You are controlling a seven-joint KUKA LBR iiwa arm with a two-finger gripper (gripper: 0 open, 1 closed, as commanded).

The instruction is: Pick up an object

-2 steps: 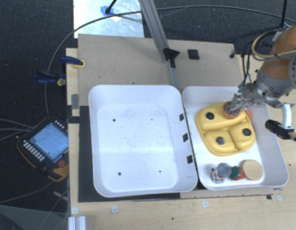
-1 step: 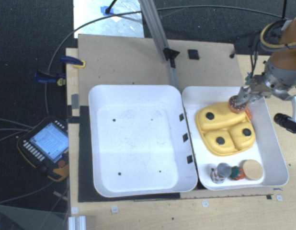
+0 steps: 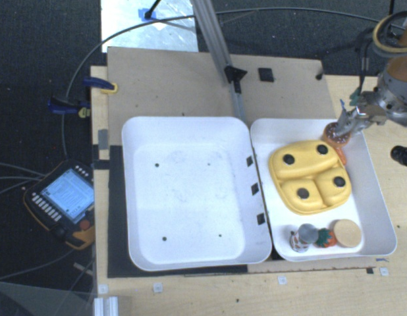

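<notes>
Hovering over the right bin's (image 3: 371,176) far edge, the gripper (image 3: 342,128) — grip state indeterminate. A yellow moulded piece (image 3: 310,176) lies just below-left of it.

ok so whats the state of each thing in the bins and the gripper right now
gripper: low over the right bin's far edge, by a small reddish object; grip unclear
yellow tray: lying flat in the right bin, untouched
reddish object: at the tray's far corner, under the gripper
round tan disc: flat at the bin's near edge
small grey and red pieces: clustered beside the disc
right bin: holds all objects
</notes>
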